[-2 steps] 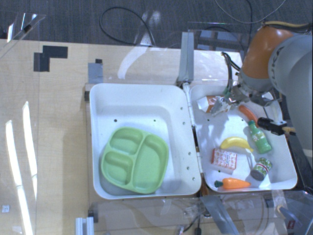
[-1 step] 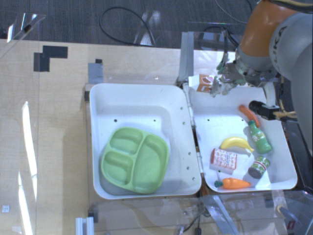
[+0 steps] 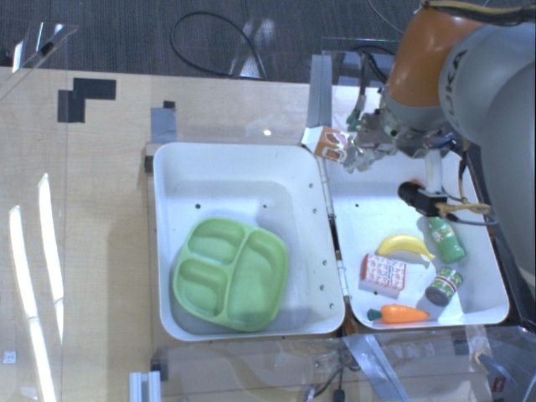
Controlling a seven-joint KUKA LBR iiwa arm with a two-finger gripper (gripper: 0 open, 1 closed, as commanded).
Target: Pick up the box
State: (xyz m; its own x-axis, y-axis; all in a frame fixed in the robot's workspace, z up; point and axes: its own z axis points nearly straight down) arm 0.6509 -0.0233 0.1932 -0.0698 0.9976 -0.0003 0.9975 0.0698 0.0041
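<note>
jaws [image 3: 362,153]: grip cannot be told | box [image 3: 383,274]: flat on right bin [image 3: 494,308] floor, well below jaws, beside banana [image 3: 404,245] | small carton [image 3: 332,145] just left of jaws, seemingly nudged against rim

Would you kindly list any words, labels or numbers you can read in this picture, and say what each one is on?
No text here can be read.
Red and white printed box: print too small and blurred.
Green bottle: label blurred.
Small dark can: label blurred.
Orange and white packet at the right bin's far corner: print unreadable.
</note>
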